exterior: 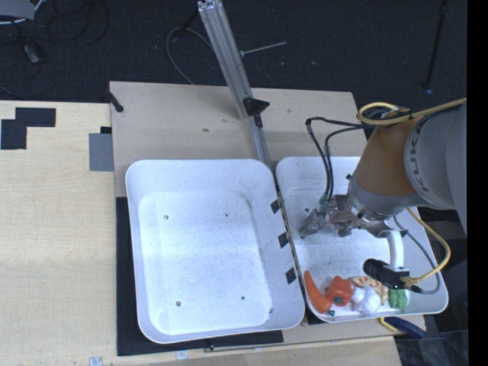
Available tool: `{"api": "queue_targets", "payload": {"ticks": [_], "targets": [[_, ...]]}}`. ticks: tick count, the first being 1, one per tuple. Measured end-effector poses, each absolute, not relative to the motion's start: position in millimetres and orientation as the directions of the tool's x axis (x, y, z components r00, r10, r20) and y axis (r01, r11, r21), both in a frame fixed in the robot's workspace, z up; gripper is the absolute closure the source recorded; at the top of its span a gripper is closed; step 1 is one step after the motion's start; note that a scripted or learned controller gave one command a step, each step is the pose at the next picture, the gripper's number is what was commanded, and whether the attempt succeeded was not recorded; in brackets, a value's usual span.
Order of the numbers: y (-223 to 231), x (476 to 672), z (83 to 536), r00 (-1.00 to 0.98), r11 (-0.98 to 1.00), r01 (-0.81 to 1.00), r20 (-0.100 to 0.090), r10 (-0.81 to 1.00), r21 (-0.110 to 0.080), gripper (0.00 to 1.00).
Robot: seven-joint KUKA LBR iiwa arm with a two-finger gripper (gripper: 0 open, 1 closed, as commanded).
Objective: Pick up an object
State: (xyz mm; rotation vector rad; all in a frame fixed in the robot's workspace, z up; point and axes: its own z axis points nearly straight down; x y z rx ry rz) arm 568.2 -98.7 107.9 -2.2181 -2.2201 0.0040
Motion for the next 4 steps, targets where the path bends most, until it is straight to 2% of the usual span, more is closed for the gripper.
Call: {"api": "queue_targets", "payload": {"ticks": [1,3,4], "targets": [[-100.6,568.7,119.8,0.003,-0.003,1.0,0.0,1.0,-0.001,1.0],[-101.6,569.7,210.5,0.001,-0.001,1.0,0.0,1.0,0.004,1.0],[-61.2,585.0,209.3,-0.002,0.002,1.0,0.0,1.0,-0.001,1.0]]}}
